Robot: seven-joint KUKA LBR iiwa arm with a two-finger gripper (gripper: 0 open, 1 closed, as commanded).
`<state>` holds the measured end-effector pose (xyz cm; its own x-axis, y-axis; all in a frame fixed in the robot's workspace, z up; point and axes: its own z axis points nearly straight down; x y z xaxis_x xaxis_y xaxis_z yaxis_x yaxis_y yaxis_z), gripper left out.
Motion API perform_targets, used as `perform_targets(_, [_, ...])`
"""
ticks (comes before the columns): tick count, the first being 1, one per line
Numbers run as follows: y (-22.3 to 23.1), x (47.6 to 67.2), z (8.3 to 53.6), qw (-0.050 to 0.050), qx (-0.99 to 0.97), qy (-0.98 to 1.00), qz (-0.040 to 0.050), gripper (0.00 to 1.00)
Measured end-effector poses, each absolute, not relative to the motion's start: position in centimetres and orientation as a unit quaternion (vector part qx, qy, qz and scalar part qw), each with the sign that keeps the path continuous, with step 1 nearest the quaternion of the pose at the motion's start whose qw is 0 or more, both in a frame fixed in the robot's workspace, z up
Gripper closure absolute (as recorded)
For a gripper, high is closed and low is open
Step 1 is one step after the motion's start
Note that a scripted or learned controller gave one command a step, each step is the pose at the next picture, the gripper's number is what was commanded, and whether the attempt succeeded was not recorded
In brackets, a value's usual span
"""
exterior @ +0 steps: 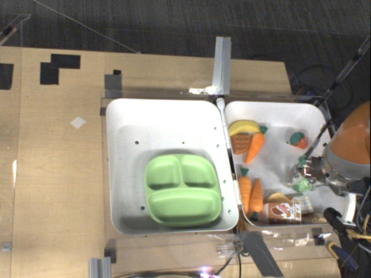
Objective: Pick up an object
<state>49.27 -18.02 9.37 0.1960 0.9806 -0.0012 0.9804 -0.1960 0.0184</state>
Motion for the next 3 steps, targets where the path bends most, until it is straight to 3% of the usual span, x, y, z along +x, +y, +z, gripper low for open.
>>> perform_targets(1, [-13.04,50.28,22.63,0.001,0.761,0.649,0.0003,1.00])
perform_targets(2, [-13.04,50.28,22.62,0.001,0.761,0.649,0.0003,0.00])
perform_targets(3, [-13.02,50.49,23.45,0.001,0.758,0.652,-0.0002,1.00])
